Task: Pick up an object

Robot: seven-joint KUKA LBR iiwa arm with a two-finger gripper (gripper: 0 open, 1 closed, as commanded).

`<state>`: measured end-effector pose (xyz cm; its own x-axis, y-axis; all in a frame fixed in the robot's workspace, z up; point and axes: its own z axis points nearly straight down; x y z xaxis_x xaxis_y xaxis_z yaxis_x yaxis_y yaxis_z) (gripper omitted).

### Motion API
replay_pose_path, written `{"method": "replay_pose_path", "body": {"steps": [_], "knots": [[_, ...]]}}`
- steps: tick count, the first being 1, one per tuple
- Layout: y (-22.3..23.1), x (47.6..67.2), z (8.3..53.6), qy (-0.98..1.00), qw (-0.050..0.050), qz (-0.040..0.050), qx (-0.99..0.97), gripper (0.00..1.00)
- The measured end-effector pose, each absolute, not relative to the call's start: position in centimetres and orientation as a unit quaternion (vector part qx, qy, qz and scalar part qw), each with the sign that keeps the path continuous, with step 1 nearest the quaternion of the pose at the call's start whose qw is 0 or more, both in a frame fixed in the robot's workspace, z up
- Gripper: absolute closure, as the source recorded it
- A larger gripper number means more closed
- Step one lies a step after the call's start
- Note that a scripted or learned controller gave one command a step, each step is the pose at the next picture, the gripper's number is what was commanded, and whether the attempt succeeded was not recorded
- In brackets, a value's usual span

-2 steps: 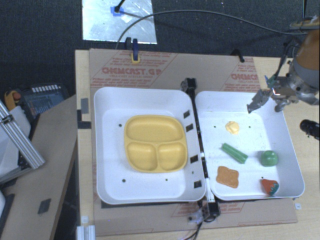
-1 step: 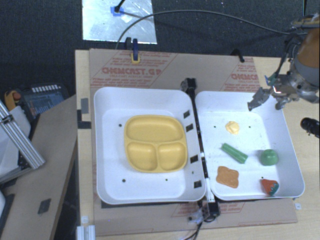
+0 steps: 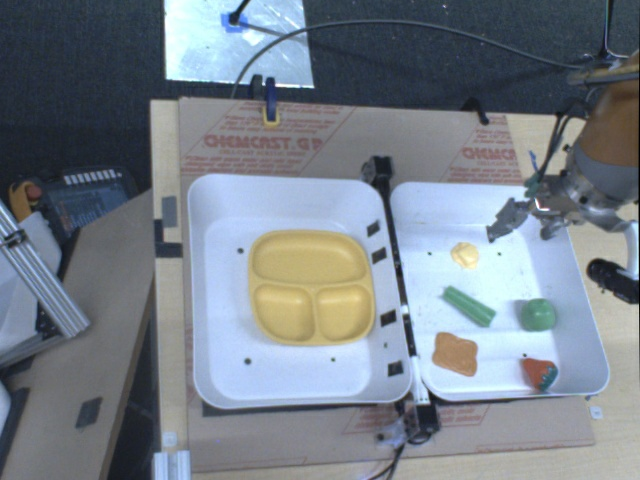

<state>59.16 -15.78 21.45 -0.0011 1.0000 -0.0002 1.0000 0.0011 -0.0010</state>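
Camera view: gripper (image 3: 524, 219) is seen open and holding nothing above the right bin (image 3: 585, 298) — yellow piece (image 3: 464, 256) lies just below-left, green cylinder (image 3: 468, 306) further down.

Arm (image 3: 612, 158) cropped at right edge

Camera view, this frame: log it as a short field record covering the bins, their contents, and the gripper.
left bin: holds a yellow divided tray
right bin: holds five small items
items: pale yellow piece, green stick, green ball, orange flat piece, red and green piece
gripper: over the right bin's far part, up and right of the pale yellow piece
held: nothing seen between its fingers
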Motion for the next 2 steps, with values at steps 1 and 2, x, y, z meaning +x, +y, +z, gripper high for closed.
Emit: {"method": "replay_pose_path", "body": {"steps": [1, 2], "knots": [[-16.2, 59.3, 15.3, -0.707, 0.001, 0.0005, -0.707, 0.00], [-16.4, 58.4, 9.6, -0.707, 0.001, 0.0008, -0.707, 0.00]]}}
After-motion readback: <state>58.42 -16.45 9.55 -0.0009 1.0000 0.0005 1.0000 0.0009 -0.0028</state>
